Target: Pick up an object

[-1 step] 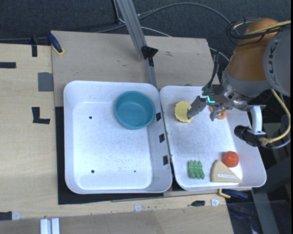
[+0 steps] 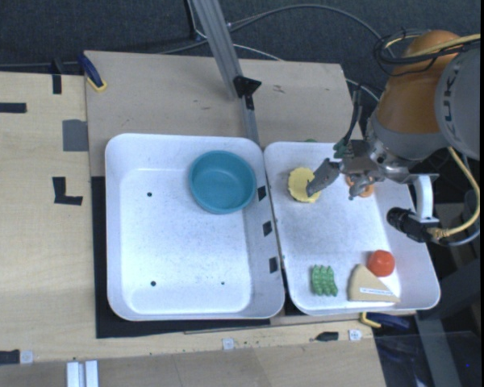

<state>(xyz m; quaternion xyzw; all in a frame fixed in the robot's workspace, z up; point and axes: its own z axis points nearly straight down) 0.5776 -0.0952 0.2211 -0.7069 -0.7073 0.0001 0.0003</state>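
In the left bin (image 2: 137, 240) a blue bowl (image 2: 222, 181) sits at the far side, well apart from the arm, so nothing over there looks at risk. Across the divider, in the right bin (image 2: 339, 240), a yellow round piece (image 2: 300, 184) lies at the far left corner, and the gripper (image 2: 339, 180) hangs over it with its fingers spread: one dark finger tip is down on the yellow piece's right edge, the other stands off to the right beside something small and orange (image 2: 363, 187) that I can't identify. Nothing sits between the fingers. My worry is that a finger landing on top of the piece rather than beside it will press or shove it against the bin wall, and the close will catch air. Nearer me lie a green knobbly toy (image 2: 323, 280), a cheese-like wedge (image 2: 372, 285) and a red ball (image 2: 380, 262) touching it. The wedge's front label is too small to read; letters on the arm are cut off.
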